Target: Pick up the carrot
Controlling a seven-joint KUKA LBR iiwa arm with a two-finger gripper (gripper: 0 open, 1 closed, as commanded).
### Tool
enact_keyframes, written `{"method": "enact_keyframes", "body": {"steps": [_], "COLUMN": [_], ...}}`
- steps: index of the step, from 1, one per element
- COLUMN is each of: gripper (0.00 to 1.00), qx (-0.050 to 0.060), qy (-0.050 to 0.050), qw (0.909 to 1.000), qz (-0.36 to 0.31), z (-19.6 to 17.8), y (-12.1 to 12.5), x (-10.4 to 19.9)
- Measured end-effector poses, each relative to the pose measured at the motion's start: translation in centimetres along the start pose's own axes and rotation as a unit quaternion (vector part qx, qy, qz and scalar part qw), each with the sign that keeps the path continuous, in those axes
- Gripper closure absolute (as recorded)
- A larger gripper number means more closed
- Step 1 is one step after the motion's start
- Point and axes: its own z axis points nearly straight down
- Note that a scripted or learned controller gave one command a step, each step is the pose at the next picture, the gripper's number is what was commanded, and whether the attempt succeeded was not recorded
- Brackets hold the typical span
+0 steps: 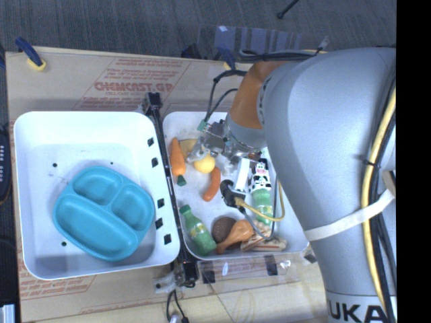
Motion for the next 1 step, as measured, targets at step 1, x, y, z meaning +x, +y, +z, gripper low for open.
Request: {"method": "enact_keyframes", "body": {"steps": [1], "gripper": [1.00], "qx": [0.004], "qy": [0.000], "qw": [1.0000], "qz": [-0.006], "z": [-0.93], "y": [-0.12], "x": [0.15]}}
